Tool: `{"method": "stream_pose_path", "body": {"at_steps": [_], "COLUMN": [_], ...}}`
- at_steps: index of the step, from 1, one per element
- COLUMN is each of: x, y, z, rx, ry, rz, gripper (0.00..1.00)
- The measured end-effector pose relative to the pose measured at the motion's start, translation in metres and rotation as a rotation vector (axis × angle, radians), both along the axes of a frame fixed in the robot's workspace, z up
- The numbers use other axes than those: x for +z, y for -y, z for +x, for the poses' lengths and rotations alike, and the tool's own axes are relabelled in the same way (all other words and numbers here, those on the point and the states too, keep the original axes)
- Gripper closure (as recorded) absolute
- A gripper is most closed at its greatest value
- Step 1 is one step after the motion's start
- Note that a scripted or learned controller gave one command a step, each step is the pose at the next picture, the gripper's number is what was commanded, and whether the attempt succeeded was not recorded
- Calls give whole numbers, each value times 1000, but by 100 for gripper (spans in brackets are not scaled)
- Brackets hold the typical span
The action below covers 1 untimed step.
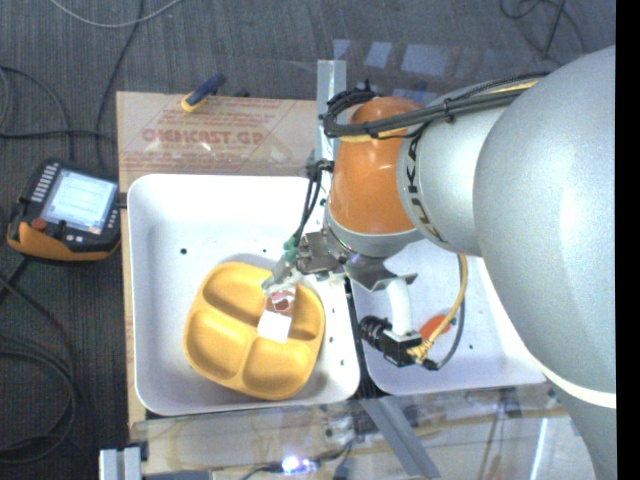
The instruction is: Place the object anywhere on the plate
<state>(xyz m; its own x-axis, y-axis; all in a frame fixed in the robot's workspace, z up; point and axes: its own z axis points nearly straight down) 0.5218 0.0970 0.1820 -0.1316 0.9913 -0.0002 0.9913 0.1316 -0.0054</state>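
Note:
A yellow plate [235, 343] with several compartments lies in the left bin [165, 228], towards its front right. My gripper [283, 286] hangs over the plate's right side, close to the bin's inner wall. Directly under it is a small reddish-brown object [281, 303] with a white piece [273, 326] beside it, both within the plate's outline. Whether the object rests on the plate or is held just above it cannot be told. The orange-banded wrist [370, 183] hides the area behind the gripper.
The right bin [480, 363] is largely covered by the arm; a black and orange cable fitting [405, 343] hangs over it. A teach pendant [65, 211] lies left of the bench. A cardboard sheet [210, 133] lies behind the left bin.

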Motion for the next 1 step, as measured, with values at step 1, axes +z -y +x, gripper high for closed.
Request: {"method": "stream_pose_path", "body": {"at_steps": [1], "x": [185], "y": [59], "z": [-20], "rx": [105], "ry": [6], "rz": [-2], "gripper": [0]}}
